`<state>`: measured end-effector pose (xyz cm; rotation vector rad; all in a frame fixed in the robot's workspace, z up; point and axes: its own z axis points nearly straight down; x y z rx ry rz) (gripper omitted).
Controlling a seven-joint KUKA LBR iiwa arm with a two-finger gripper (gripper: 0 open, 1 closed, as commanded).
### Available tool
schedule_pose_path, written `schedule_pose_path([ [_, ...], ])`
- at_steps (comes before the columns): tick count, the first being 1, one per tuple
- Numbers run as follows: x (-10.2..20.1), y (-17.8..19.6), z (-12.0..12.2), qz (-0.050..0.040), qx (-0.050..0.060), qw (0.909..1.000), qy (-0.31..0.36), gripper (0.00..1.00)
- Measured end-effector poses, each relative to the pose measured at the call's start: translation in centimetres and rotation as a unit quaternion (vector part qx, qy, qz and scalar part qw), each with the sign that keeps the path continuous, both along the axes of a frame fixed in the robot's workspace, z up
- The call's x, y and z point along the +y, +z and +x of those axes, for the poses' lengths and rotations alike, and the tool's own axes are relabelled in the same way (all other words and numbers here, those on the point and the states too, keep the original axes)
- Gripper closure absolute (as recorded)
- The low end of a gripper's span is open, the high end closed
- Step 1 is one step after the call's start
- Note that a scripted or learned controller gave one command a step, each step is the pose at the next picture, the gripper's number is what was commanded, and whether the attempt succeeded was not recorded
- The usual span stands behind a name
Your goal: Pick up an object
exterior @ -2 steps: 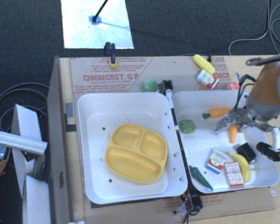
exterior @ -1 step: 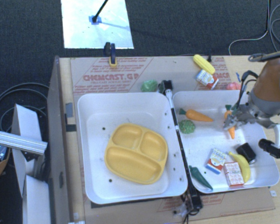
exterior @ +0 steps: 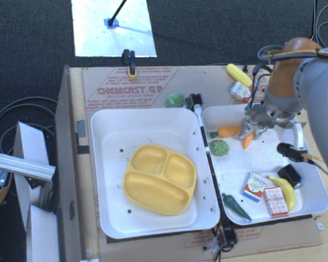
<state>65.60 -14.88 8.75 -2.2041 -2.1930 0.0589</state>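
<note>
Where the grey arm [exterior: 315,87] reaches in from the right, its end effector [exterior: 253,126] hangs low over the far part of the right bin [exterior: 321,201]. Whether it is spread or pressed together cannot be told from this slant. Two orange pieces lie closest to it. The longer carrot [exterior: 228,132] lies flat just to its left, and the short carrot [exterior: 248,141] sits tilted directly beneath it, touching or nearly touching the tool; I cannot tell whether it is pinched. A green broccoli floret [exterior: 219,148] rests just beside the bin's left wall, near the longer carrot. Toward the near side of the same bin lie a small carton [exterior: 256,185], a banana [exterior: 286,191] and a red-and-white box [exterior: 275,200], the banana touching the box, with a dark green pepper [exterior: 235,206] at the near left corner. The left bin [exterior: 108,174] holds a yellow divided plate [exterior: 160,179] lying near its middle. On the cardboard sheet [exterior: 123,89] behind the bins sit a green leafy piece [exterior: 175,100], a yellow corn cob [exterior: 238,74] and a second small carton [exterior: 240,91] just beside the cob.
</note>
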Motion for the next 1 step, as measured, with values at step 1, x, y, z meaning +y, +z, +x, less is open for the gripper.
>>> schedule_pose_path([
  [1, 8.82, 10.45, -0.36, 0.0034, -0.030, 0.9995, 0.008, 1.00],
])
